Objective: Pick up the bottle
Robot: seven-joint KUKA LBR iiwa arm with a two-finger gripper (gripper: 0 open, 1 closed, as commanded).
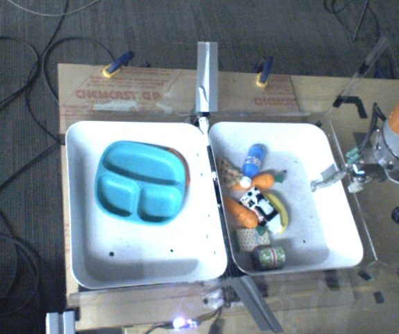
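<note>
Bottle [253, 161]: lying at the right bin's [304, 134] far left, awaiting pickup.
Claw [335, 178]: hovering right of it; finger state indiscernible.

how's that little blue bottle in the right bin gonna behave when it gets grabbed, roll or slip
The bottle lies on its side, so its rounded body would probably roll if nudged. It looks like small, smooth plastic: likely light, and may slip between the fingers. Its white cap end sits against a carrot, so a push might shift that too. The gripper is off to the bottle's right.
</note>
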